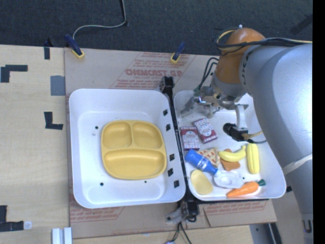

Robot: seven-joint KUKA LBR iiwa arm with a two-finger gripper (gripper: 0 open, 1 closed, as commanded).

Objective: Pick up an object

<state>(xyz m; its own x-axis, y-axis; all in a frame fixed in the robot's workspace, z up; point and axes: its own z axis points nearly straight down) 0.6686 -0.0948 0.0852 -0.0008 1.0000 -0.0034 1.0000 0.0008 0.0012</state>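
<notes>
My gripper (199, 109) hangs over the back of the right bin (271, 174), its fingers spread and nothing between them. Just below it lie two small red and white packets, one (205, 128) tilted and one (189, 137) by the bin's left wall. Further forward are a blue bottle (199, 160), a waffle piece (209, 154), a banana (232, 155), a yellow corn cob (252, 158), a carrot (244, 189), a pale yellow disc (202, 183) and a white item (227, 178).
The left bin (84, 105) holds a yellow divided plate (134, 149). A black clip (166, 83) sits where the two bins meet at the back. The grey arm (284, 95) covers the right side of the bench.
</notes>
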